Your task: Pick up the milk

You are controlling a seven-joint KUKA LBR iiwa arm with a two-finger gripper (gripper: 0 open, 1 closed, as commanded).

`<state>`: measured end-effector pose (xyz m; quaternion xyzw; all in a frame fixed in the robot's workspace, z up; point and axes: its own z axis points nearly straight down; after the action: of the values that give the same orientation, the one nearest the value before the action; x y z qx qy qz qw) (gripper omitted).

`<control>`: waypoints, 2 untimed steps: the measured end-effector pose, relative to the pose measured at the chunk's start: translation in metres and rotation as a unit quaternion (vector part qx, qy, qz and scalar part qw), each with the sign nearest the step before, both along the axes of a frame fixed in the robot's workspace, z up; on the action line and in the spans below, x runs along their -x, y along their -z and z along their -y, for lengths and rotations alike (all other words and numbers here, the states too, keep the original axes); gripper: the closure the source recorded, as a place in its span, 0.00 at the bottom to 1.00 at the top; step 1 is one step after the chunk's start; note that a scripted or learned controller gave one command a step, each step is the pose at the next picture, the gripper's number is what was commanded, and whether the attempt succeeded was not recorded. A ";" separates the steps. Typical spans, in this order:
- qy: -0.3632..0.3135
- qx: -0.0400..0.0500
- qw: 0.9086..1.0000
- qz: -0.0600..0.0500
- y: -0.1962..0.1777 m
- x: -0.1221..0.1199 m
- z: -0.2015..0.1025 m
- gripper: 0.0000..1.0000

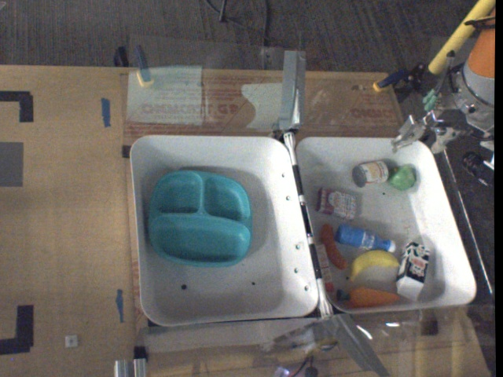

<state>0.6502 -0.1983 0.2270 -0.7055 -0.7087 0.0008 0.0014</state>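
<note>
The milk (414,270) is a small white carton with black cow patches. It stands in the right bin (451,234) near its front right corner, next to a yellow fruit (374,264). My gripper (425,129) hangs over the bin's back right corner, well behind the milk and apart from it. Nothing shows in its grasp. The orange band of the arm (483,53) is at the frame's right edge.
The right bin also holds a tin can (372,172), a green item (403,177), a small purple-and-white box (337,203), a blue bottle (364,237), a red item (331,246) and an orange carrot (372,296). A teal divided plate (200,217) lies in the left bin (157,289).
</note>
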 end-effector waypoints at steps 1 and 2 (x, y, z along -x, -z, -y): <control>-0.042 -0.001 0.999 0.000 0.086 0.117 0.024 0.00; -0.122 -0.002 0.993 0.007 0.138 0.166 0.020 0.00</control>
<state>0.4839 -0.2188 0.0892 -0.6139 -0.7893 -0.0053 -0.0018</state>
